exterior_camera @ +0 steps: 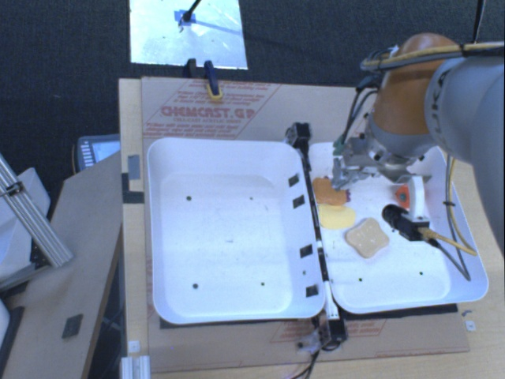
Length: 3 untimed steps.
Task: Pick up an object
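Overhead view of two shallow white bins side by side on a cardboard-covered tabletop (260, 105). The grey arm (461, 101), with its orange band, reaches in from the right. It hangs the end effector (343, 178) low over the far left part of the right bin (394, 287).

Directly under it lies a rounded orange piece (327, 193), close to the wall shared with the left bin (229, 235). I cannot tell whether the end effector touches the orange piece or hovers just above it. I also cannot tell whether the end effector is spread or pressed together, because the wrist blocks my sight.

Just nearer lies a flat yellow piece (338, 218), touching the orange one. A slice of toast (368, 238) sits beside that, nearer and to the right. All three lie flat on the bin floor, which I judge is why the arm points straight down. The orange piece looks like the target, and nothing appears lifted yet.
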### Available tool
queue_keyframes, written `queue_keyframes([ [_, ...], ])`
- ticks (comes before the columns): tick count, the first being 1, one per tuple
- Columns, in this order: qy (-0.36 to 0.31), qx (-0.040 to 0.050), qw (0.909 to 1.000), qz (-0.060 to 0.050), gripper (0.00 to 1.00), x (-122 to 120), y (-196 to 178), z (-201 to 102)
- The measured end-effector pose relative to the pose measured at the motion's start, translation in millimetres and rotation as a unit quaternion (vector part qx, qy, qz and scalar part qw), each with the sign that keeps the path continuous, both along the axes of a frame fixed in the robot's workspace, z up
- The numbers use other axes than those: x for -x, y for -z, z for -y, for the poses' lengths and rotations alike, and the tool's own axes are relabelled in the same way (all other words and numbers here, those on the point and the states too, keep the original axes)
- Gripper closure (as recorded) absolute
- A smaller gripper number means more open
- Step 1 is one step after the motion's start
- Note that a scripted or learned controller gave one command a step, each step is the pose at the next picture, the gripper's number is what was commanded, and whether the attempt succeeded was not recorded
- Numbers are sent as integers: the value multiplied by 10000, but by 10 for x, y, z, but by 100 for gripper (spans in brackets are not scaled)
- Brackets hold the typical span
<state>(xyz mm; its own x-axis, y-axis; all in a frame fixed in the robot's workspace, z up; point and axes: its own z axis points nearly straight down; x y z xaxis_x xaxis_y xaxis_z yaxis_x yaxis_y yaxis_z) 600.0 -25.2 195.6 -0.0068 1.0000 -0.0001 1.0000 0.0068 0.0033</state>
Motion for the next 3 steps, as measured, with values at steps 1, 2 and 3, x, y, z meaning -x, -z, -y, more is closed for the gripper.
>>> queue_keyframes([
  [1, -2, -9, 10000, 39, 100, 398, -1082, -196],
  [2, -14, -15, 10000, -3, 100, 895, -1210, -691],
  [3, -23, -19, 10000, 47, 100, 486, -2083, -1343],
])
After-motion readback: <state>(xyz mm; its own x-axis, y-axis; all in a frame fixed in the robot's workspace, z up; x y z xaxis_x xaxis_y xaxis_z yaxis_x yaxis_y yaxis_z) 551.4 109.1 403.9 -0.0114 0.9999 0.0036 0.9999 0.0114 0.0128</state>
